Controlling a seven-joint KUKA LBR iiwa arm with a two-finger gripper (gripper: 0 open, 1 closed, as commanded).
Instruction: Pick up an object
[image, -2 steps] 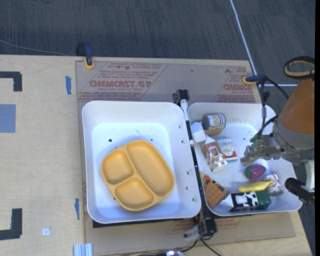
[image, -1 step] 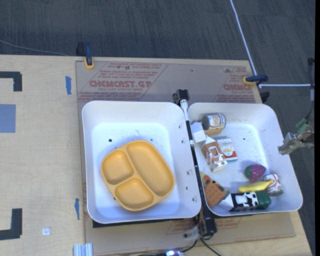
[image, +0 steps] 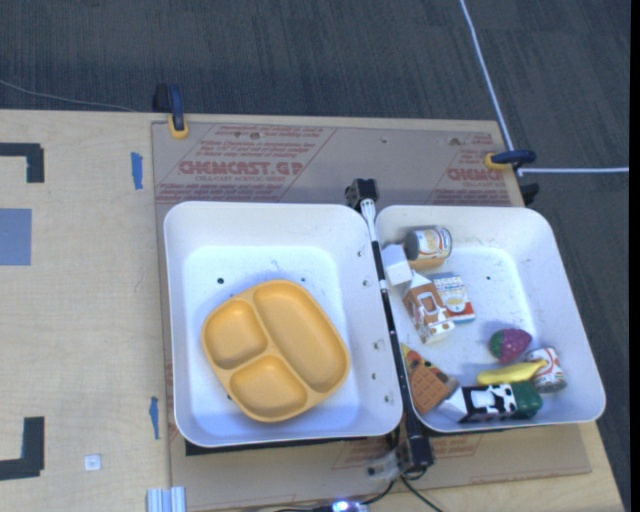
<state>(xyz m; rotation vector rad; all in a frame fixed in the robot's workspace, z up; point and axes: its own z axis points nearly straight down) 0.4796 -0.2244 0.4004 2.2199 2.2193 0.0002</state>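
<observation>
The right bin (image: 560, 262) holds several small objects. A small can with a yellow label (image: 429, 243) lies at its back left. An orange and white carton (image: 437, 306) lies near the middle. At the front sit a waffle-like brown piece (image: 428, 385), a purple and red berry toy (image: 510, 344), a yellow banana (image: 511, 373), a black and white item with a green part (image: 498, 401) and a small can (image: 549, 369). A yellow divided plate (image: 273, 349) lies in the left bin (image: 200, 250).
Both bins rest on a cardboard sheet (image: 240, 160) held by clamps (image: 176, 108) on a wooden bench (image: 70, 300). A black bracket (image: 361, 192) stands at the back between the bins. A white cable (image: 490, 70) runs across the dark floor at the upper right.
</observation>
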